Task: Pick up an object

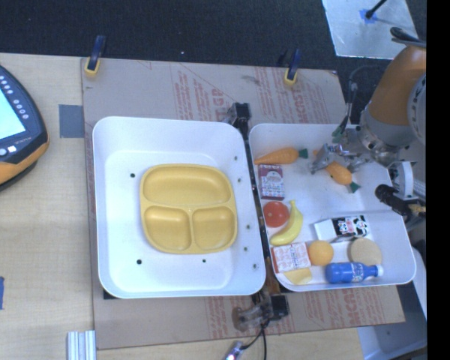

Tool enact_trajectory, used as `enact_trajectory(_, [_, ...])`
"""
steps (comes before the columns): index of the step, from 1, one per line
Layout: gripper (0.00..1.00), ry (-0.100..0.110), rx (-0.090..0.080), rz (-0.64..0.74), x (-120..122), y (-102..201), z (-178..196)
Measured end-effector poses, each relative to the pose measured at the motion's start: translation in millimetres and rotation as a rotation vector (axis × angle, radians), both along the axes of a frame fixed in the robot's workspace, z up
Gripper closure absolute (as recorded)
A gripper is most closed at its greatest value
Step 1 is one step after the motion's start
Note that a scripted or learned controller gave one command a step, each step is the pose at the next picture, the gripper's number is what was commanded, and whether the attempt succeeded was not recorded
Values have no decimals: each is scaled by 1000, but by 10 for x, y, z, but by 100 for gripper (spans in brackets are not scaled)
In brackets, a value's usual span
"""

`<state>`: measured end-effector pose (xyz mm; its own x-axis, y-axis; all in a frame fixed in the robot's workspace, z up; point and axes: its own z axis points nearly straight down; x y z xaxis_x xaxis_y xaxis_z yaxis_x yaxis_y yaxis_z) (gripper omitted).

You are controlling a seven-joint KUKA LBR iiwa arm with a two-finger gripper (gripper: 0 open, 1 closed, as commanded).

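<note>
Bottle: nearest, at right bin's front edge.
Carrot: rear of right bin, just beside gripper.
Gripper: low over carrot, holding nothing; opening unclear.
Advice: centre over carrot, straddle its width, then close.

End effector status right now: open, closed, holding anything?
End effector: down in the right bin, next to a small carrot; finger state cannot be told, no grasp visible.

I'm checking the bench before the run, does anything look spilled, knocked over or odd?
Nothing stands out. The yellow divided tray lies flat in the left bin, and the toy food sits loosely inside the right bin.
</note>
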<state>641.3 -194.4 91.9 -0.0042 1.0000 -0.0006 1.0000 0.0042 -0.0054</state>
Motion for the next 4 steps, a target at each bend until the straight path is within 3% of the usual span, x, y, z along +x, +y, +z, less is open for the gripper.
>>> enact_trajectory(1, [0, 2, 0, 3, 143, 603, -6])
enact_trajectory(2, [0, 1, -1, 1, 16, 392, -1])
enact_trajectory(4, [0, -4, 1, -2, 150, -176, 4])
